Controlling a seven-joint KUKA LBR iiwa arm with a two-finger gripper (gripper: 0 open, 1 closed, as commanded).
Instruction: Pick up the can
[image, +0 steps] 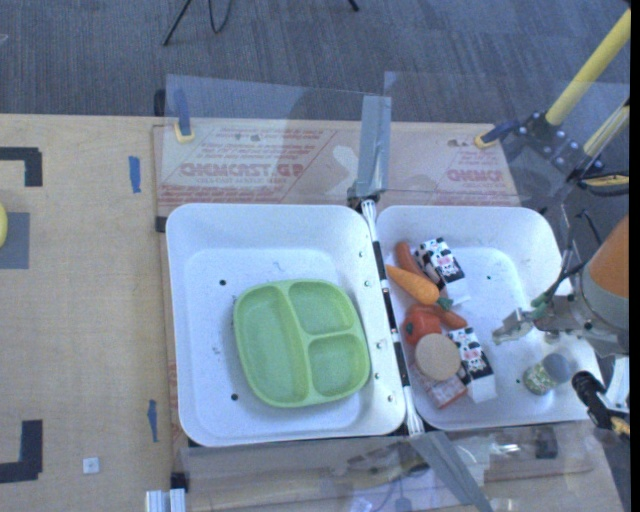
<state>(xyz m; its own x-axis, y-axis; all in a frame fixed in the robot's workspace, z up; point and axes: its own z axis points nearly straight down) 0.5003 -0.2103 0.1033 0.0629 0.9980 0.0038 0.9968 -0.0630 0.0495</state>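
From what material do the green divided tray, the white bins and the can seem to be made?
The green divided tray looks like moulded plastic with a matte finish: even colour, rounded compartment ridges, no sharp glare. The white bins also look like plastic, smooth and slightly glossy, with soft rounded rims. The can is probably metal with a paper label, but it lies partly hidden among other items, so this is uncertain.

One camera hangs fixed above the bench (80, 330), looking down at a slant from a moderate height. It takes in both white bins (195, 240), the left-hand one farther from the fingers of the arm (610, 275) entering at right.
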